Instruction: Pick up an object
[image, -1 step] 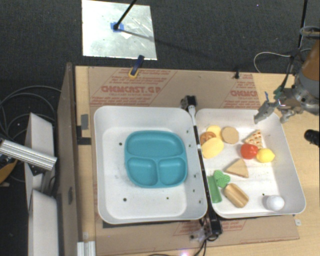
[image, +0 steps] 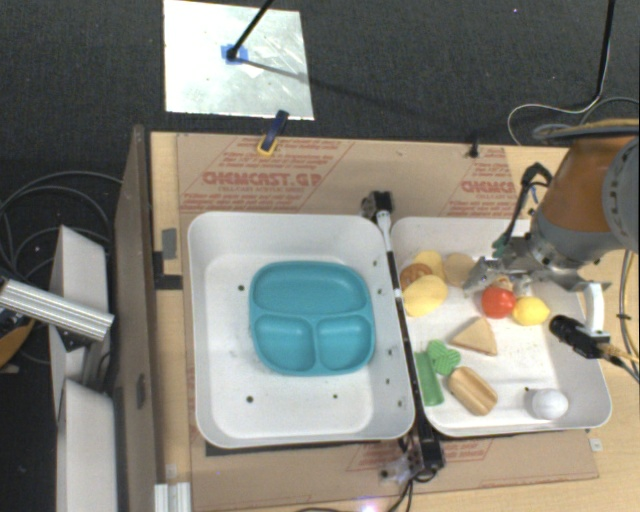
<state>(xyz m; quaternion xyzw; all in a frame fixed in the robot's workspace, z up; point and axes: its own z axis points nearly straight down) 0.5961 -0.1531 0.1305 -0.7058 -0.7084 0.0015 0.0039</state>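
Gripper (image: 497, 274) first: it hangs low in the right bin (image: 590, 400), directly over a small red ball (image: 498, 300), and whether it is apart or clamped I cannot tell, because the wrist hides that part.

Moving from the left, the left bin (image: 225, 400) holds a blue divided tray (image: 312, 316) lying flat in its middle, probably the place meant for whatever gets lifted. The right bin keeps the loose pieces together within the arm's reach: two pale yellow lumps (image: 424, 292) near the divider, a green piece (image: 434, 368) beside a tan roll (image: 471, 390), a tan wedge (image: 476, 337), a yellow lemon-like ball (image: 531, 311) just beside the red one, and a white ball (image: 548, 403) in the near corner.

The arm (image: 585, 200) comes in from the right, its wrist bent down towards the red ball, which looks like the chosen target.
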